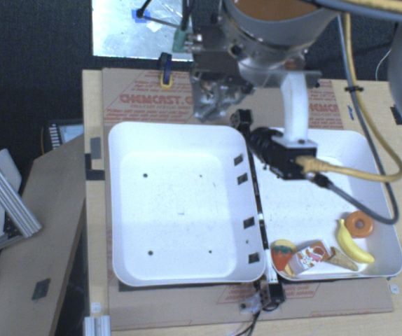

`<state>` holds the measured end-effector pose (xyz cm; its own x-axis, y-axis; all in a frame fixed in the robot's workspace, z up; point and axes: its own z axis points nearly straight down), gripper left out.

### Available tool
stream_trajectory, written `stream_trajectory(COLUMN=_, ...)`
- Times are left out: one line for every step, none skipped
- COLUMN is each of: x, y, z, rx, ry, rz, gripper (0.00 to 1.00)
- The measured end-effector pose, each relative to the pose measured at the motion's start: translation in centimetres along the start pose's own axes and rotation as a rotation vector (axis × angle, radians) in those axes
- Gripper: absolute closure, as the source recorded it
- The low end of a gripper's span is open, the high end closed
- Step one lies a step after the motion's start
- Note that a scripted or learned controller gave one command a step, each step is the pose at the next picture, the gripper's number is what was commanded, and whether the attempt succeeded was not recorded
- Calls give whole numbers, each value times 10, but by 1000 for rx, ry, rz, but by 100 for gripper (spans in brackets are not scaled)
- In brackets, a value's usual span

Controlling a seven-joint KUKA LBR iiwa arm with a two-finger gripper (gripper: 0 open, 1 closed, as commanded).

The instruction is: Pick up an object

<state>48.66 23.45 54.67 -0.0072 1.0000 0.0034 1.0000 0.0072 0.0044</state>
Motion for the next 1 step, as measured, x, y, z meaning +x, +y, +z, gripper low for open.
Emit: stream_trajectory(x=-84, y=0, z=12, rx=4, ry=-4, rz=15, gripper=100)
